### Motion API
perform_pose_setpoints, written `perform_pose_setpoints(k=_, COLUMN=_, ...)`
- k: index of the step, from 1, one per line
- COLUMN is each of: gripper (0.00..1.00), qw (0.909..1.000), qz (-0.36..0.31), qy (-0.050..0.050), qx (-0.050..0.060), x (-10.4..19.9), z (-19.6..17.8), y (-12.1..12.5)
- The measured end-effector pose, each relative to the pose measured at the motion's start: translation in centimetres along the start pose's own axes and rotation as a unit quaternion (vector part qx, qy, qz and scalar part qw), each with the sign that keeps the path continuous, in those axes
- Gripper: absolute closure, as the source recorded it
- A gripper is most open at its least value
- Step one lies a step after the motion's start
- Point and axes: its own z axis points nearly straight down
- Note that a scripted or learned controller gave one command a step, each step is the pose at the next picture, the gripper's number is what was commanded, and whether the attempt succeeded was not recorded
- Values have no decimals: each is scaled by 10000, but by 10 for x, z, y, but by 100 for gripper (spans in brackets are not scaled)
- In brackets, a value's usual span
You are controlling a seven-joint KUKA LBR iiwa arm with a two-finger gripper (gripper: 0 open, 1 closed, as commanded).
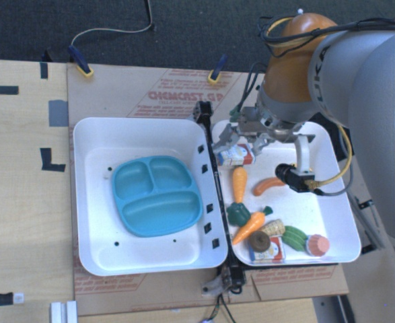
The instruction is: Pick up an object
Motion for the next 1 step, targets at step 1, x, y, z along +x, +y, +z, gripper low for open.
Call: perform_pose_setpoints(k=1, gripper=100, qw=10000, qz=7, qy=-8, qx=9, x=-20, z=16, y=-20)
